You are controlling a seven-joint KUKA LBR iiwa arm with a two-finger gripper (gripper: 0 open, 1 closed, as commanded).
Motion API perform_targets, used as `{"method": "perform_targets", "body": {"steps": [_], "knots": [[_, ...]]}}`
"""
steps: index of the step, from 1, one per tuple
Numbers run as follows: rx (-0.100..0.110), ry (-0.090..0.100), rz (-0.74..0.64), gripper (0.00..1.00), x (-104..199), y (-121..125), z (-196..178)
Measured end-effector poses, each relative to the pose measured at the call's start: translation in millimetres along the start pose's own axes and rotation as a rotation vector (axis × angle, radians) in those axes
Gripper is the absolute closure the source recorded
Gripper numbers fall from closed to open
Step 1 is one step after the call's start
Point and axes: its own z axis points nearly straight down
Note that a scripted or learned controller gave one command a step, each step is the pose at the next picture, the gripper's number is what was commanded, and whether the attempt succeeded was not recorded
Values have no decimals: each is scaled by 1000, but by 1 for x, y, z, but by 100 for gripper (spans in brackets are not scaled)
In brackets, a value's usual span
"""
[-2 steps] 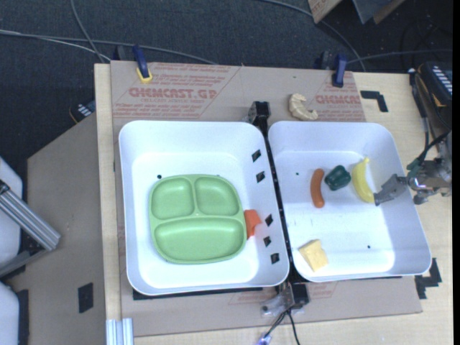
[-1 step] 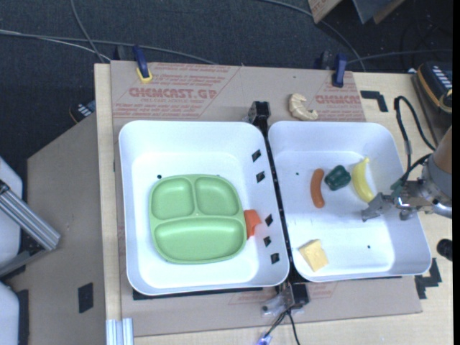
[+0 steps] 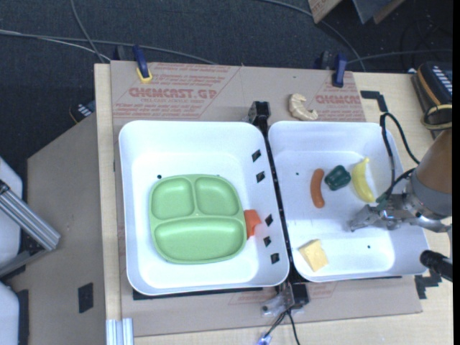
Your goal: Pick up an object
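Cheese wedge (image 3: 313,255) in the right bin (image 3: 338,268) — fingers (image 3: 357,223) above, gap indiscernible, beside banana (image 3: 363,180).

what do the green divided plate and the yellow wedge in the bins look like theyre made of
Green divided plate: likely moulded plastic, with a smooth, even colour, soft sheen and rounded compartment ridges. Yellow wedge: probably a plastic or foam toy cheese, matte, pale and uniform with crisp edges; the view leaves it open.
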Motion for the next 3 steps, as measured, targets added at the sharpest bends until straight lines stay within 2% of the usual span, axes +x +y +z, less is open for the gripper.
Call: {"method": "perform_targets", "body": {"steps": [1,2,3], "knots": [[-7,-3,0,100,-1,2,-14],[-11,-6,-1,100,-2,5,-58],[-12,-6,-1,100,-2,-4,-112]]}}
